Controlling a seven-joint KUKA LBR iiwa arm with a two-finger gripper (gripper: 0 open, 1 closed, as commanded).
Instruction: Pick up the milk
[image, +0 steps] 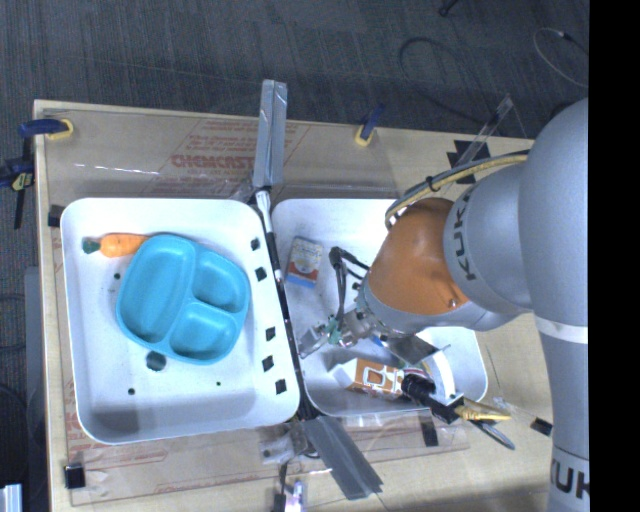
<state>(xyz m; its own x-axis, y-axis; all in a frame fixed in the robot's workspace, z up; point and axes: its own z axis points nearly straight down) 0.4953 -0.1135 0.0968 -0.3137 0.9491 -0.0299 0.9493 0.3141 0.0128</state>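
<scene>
The milk (304, 262) is a small white carton with blue and orange print. It lies in the upper left part of the right bin (330, 215), close to the divider between the bins. My gripper (327, 336) hangs low in the same bin, below the carton and a short way apart from it. It is near the bin's left wall, and nothing shows in it. The orange wrist band (420, 265) and grey arm cover the bin's right half.
A brown and white box (375, 378), a dark bottle (425, 390) and a white item (442, 372) lie along the right bin's front edge, just right of the gripper. The left bin (85, 330) holds a blue divided plate (185, 296) and a carrot (120, 243).
</scene>
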